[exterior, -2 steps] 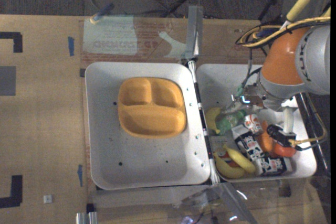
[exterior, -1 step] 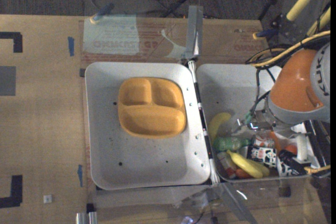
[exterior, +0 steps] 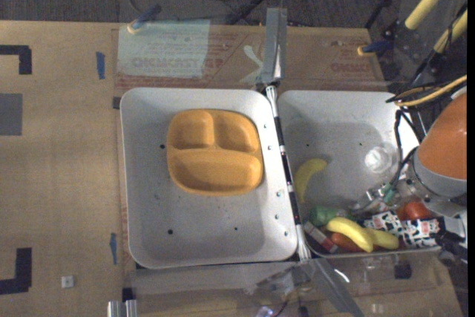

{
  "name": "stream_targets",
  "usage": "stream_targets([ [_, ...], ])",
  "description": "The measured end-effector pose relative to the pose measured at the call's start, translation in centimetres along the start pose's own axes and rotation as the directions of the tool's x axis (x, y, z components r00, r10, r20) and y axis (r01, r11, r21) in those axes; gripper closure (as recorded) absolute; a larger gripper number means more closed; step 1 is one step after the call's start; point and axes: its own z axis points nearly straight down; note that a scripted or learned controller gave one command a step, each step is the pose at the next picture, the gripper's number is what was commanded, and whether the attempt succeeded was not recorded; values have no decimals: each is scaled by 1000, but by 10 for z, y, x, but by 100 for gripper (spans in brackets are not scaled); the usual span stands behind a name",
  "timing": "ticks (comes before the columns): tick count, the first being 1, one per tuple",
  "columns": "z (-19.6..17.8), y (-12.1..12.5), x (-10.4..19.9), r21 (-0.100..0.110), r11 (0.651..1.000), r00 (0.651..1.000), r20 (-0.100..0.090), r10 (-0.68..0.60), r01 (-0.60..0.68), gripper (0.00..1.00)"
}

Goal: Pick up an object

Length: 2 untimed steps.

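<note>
Below, the arm (exterior: 445, 152) leans over the right bin (exterior: 334, 115), with its jaws lost among the clutter, so whether they are open or closed cannot be told.
An orange divided plate (exterior: 215, 151) sits alone in the left bin (exterior: 148, 219). Along the right bin's near edge lie a banana (exterior: 355, 231), a green item (exterior: 320, 215), a red one (exterior: 415, 210) and a patterned box (exterior: 404, 226); a pale yellow banana-shaped piece (exterior: 308, 176) lies apart by the divider.

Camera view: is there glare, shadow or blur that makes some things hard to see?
Camera view: the whole picture is a little soft; glare whitens the clear sheet above the left bin; the arm at the right edge is blurred; the pile in the right bin lies partly in shadow beneath it.
</note>
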Motion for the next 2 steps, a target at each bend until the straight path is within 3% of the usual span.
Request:
stream_targets([
  [1,-13,4,0,-11,1000,1000,4,-1,1,100],
  [2,-127,7,31,6,919,919,0,394,-394,100],
])
